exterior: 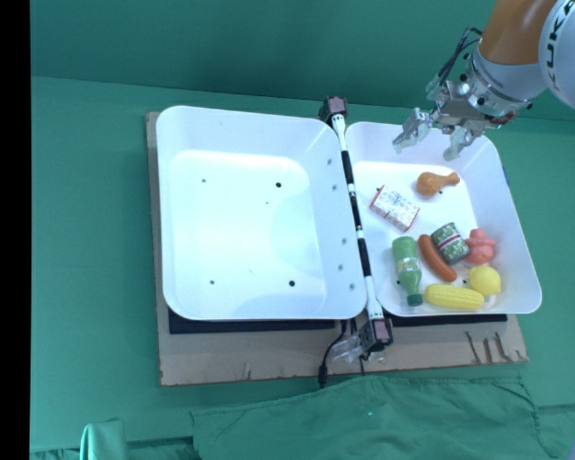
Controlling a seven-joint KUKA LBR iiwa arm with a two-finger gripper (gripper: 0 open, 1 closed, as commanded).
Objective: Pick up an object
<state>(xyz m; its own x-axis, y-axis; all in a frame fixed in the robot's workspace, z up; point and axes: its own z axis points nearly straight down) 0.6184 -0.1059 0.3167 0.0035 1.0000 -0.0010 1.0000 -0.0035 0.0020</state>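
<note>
A green worktop (90, 225) carries two shallow white bins side by side. The left bin (252, 211), the larger-looking one, has a bare floor with a few dark specks. The right bin (517, 225) holds all seven toy foods. The grey arm with its orange band (517, 27) reaches in from two o'clock, and its hand (436, 135) hangs over the right bin's twelve o'clock edge with fingers spread wide and nothing between them. From largest to smallest: one yellow corn cob (454, 296) at six o'clock in the bin, one green bottle (407, 268) at seven o'clock, one white and red carton (395, 207) at ten o'clock, one orange sausage (437, 259) at the centre, one orange drumstick (437, 183) just below the hand at one o'clock, one small can (448, 241), one pink figure (481, 246) and one yellow lemon (485, 280) at four o'clock. The drumstick looks the easiest pick: it lies apart from the rest, so I would lower straight down and close across its narrow shank.
</note>
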